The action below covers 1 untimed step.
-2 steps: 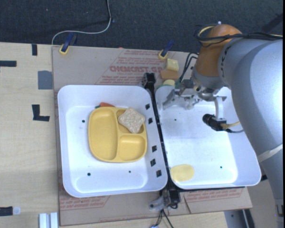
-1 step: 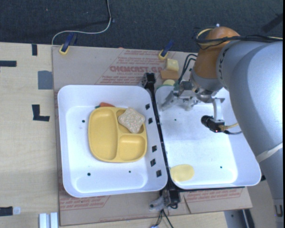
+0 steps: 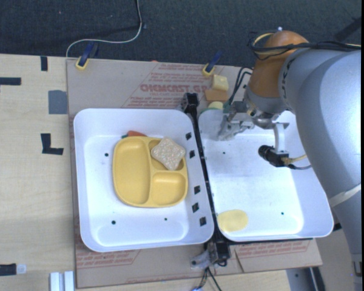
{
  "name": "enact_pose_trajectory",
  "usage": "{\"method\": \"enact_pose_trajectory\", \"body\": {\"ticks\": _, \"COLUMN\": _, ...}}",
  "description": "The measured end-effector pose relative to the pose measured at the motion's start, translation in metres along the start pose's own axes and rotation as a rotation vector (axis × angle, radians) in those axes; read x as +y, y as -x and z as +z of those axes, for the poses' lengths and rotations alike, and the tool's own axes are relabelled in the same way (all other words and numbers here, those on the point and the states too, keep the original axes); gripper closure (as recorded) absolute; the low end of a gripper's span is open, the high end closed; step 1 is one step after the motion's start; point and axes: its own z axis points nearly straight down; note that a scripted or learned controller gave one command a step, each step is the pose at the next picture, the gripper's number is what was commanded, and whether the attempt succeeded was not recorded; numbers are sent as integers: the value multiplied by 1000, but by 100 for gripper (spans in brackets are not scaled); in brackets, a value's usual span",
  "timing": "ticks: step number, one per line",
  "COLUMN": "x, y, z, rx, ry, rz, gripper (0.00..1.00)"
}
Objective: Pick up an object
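Nearest the camera, well below the gripper (image 3: 230,128) and a little toward the divider, a pale yellow disc (image 3: 233,220) lies flat on the floor of the right bin (image 3: 291,193), close to its front wall. It is round, smooth and thin, much the colour of cream, and nothing touches it.

Farther in and to the gripper's left, across the black-clipped divider, the left bin (image 3: 91,180) holds a yellow sectioned plate (image 3: 148,173) with rounded corners and three compartments. A tan, speckled square piece (image 3: 168,153), like a slice of toast or a sponge, rests tilted on the plate's upper right compartment, its corner overhanging the ridge. A sliver of something red (image 3: 136,133) peeks from behind the plate's far edge.

The gripper itself hangs at the far left corner of the right bin, its metal fingers pointing down toward the bin floor; I cannot tell how wide they stand, and nothing is seen between them.

Just beyond the gripper, outside the bin on the cardboard-covered table (image 3: 24,180), sit a tan block (image 3: 218,88) and, below it, a small pale round thing (image 3: 215,106), both close to the bin's far rim.
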Motion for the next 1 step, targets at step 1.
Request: {"method": "enact_pose_trajectory", "body": {"ticks": 1, "x": 0, "y": 0, "z": 1, "rx": -1, "ry": 0, "rz": 0, "gripper": 0}}
